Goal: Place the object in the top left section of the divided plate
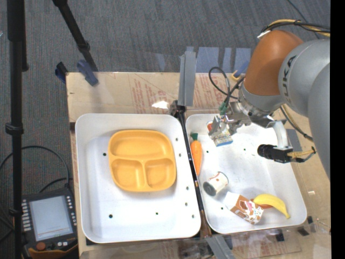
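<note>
Arm: grey KUKA arm [302, 74] with an orange band reaches in from the right, its wrist bent down over the upper-left part of the right bin [285, 198].
Gripper: gripper [221, 129] hangs low near the right bin's upper-left corner, metal-grey, with cables looping above it.
Fingers: closed narrow on a small object [222, 138], white and blue at its lower edge; its kind is too small to tell.
Object position: the object sits between the fingertips, above the bin floor, just right of the carrot's top end.
Object axis: too small and too covered to tell its long axis.
Divided plate: orange-yellow plate [143, 159], smooth plastic, rounded square, lies flat in the left bin [97, 220]; one wide section along its top, two smaller ones below.
Carrot: orange carrot [197, 155] with a green top lies along the right bin's left wall, long axis up and down the view, green end uppermost.
Can: small white cylinder [215, 184] on its side near the carrot's lower tip, open end facing lower left.
Banana: yellow banana [272, 204], curved, lies in the right bin's lower right.
Packet: brown-and-white packet [245, 208] touching the banana's left end.
</note>
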